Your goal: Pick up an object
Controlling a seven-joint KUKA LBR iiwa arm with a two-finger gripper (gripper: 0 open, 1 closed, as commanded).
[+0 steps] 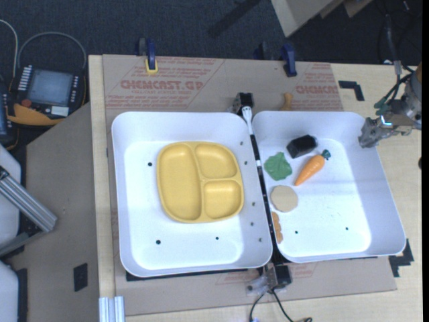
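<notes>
- the gripper (371,137) is hanging out at the right edge of the right bin (375,200), just over its rim, and honestly I can't tell how it's set, too small and blurry
- nothing is sitting in it that I can make out
- closest stuff inside that bin: a small black block (301,145) near the top, with a toy carrot (310,168) lying tilted just below it, green top pointing up-right
- a green leafy piece (278,166) is sitting just left of the carrot, and a round tan disc (284,198) is lying below that
- a small orange bit (276,227) is resting against the bin's left wall
- over in the left bin (134,200) a yellow three-compartment plate (200,180) is taking up the middle
</notes>
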